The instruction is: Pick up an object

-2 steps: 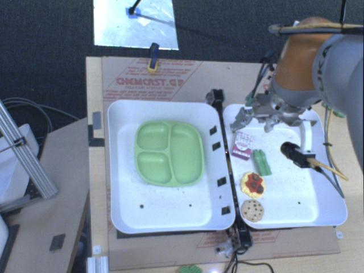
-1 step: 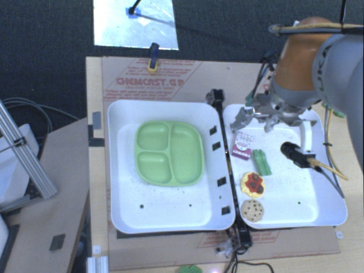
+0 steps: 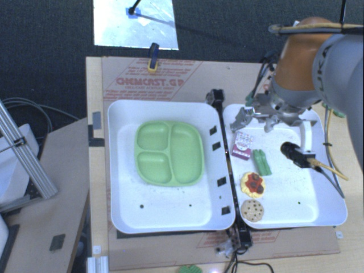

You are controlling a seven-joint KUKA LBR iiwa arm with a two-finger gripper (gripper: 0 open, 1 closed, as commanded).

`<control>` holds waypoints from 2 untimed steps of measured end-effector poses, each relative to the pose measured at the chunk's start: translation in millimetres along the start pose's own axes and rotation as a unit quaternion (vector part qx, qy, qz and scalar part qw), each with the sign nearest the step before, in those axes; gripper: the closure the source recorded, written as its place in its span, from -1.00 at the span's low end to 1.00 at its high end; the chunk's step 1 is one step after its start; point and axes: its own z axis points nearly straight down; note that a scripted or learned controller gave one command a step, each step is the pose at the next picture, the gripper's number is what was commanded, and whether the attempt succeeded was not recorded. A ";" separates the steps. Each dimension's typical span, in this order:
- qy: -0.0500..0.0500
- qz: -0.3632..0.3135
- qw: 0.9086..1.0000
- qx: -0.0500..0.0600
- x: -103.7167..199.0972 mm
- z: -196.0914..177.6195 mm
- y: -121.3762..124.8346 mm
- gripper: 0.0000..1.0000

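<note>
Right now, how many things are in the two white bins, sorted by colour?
Green: 2, the plate and the bean pod
Pink and white: 1, the packet
Yellow and red: 1, the toy pizza
Tan: 1, the cookie
Total: 5

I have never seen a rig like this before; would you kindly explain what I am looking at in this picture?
One camera, fixed above a bench, looks down at a slant. The grey machine with the orange band is a robot arm reaching in from the right. Its gripper hangs over the far part of the right bin. I cannot tell whether it holds anything. That shallow white bin contains a small white and pink packet, a green stick-shaped toy, a round yellow toy with red topping and a toy cookie. The left bin holds a green divided plate.
</note>
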 end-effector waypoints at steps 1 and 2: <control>0.001 0.003 1.000 0.002 -52.4 120.7 -8.7 -1.00; 0.001 -0.002 1.000 -0.006 -25.5 -32.6 -54.7 -1.00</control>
